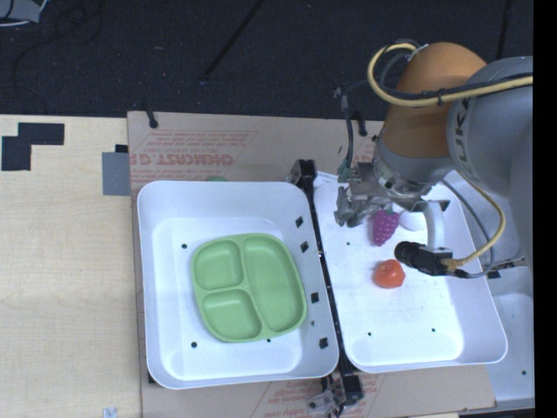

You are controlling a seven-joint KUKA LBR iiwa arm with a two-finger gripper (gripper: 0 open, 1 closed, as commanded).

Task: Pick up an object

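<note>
Tomato (389,273) lies in the right bin (435,338), grapes (384,226) just beside my gripper (352,209), whose state I cannot tell; cardboard (200,151) print unreadable.

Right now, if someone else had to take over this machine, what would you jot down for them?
Gripper: low over the back left corner of the right bin; nothing visibly held.
Purple grape-like toy: just right of the gripper, in the right bin.
Red-orange tomato-like toy: near that bin's middle.
Green divided plate: in the left bin.
Done: nothing picked yet.
Left: grasp one object, probably the purple one, and lift it.
</note>
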